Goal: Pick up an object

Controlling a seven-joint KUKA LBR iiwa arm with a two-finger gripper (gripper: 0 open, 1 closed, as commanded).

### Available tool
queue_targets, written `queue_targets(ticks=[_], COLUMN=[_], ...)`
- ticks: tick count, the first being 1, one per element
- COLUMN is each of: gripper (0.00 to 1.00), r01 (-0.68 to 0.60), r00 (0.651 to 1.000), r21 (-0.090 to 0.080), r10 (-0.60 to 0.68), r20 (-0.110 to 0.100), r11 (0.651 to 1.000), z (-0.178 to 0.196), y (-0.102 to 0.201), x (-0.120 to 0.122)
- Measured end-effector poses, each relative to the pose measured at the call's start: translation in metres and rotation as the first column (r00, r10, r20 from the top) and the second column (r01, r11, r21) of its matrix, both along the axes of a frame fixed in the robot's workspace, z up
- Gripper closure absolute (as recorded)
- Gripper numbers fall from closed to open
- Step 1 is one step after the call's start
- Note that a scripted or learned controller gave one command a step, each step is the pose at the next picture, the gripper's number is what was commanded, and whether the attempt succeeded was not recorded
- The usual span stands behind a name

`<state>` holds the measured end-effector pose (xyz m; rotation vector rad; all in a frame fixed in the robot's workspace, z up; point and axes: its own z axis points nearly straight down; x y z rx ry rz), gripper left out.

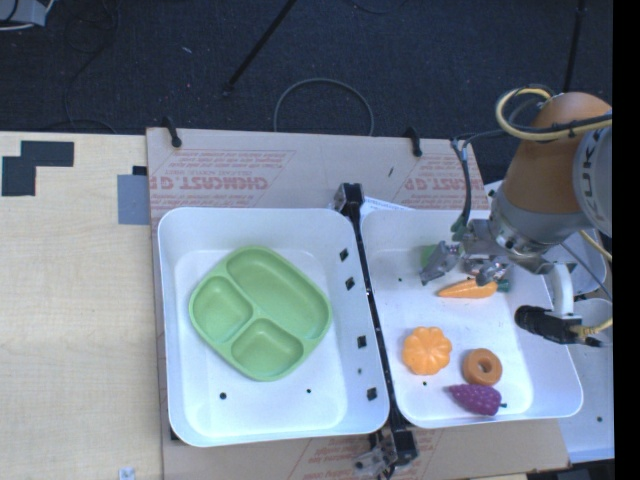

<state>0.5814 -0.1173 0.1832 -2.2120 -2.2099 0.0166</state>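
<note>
The gripper (463, 268) hung low in the right bin (400, 238), right of centre in the frame, just above a toy carrot (468, 289). Whether it was spread or pinching could not be told. A good grasp would straddle the carrot's narrow width. The carrot's upper edge lay hidden.

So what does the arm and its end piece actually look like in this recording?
The arm is grey with a broad orange band above the wrist. A yellowish cable loops over the top of that band, and thin dark wires run down beside it. The gripper is a small grey and silver metal assembly with dark parts. A black cylindrical fitting sticks out beside it.
</note>
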Motion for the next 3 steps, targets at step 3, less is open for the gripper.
queue_targets(ticks=[3], gripper=[0.00], r01=[-0.001], r00=[1.000], r21=[-0.001], r10=[0.001], r20=[0.010], r11=[1.000], z=[-0.092], y=[-0.005], x=[0.000])
